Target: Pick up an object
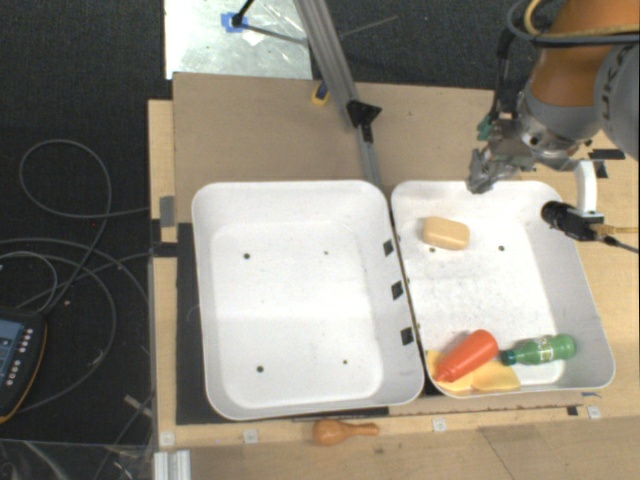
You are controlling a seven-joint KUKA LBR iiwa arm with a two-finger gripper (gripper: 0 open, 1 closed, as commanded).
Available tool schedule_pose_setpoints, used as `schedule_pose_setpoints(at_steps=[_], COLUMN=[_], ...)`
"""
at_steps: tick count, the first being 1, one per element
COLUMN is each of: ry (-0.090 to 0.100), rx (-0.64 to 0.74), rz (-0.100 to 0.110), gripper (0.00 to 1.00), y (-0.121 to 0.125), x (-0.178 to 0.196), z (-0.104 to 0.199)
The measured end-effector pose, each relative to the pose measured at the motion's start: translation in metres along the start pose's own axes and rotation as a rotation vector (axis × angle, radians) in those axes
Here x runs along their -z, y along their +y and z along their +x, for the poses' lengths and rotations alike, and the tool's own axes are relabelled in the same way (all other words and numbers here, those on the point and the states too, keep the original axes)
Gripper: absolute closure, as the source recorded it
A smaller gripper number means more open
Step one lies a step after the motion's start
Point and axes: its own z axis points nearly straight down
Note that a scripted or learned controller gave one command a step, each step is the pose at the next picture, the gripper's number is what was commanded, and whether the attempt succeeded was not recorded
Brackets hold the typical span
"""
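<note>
The arm reaches in at 2 o'clock. Of the 2 bins, the right bin holds everything. The gripper hangs over its far rim; whether its fingers are apart, I cannot tell. The soap lies near, toward 7 o'clock from it, long axis running 9 to 3, with clear space around it. The carrot, bottle and yellow piece crowd the 6 o'clock edge, well apart from the soap.

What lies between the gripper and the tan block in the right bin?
Nothing: in the camera view, bare white floor of the right bin separates the gripper from the tan block.
</note>
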Motion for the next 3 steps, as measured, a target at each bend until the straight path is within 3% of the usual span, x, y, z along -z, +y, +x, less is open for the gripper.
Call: schedule_pose_setpoints(at_steps=[2,3], ry=[0.001,0.001], rx=[0.001,0.001], rz=[-0.001,0.002], gripper=[1.00,1.00], y=[-0.011,-0.028], x=[0.007,-0.004], z=[0.110,0.157])
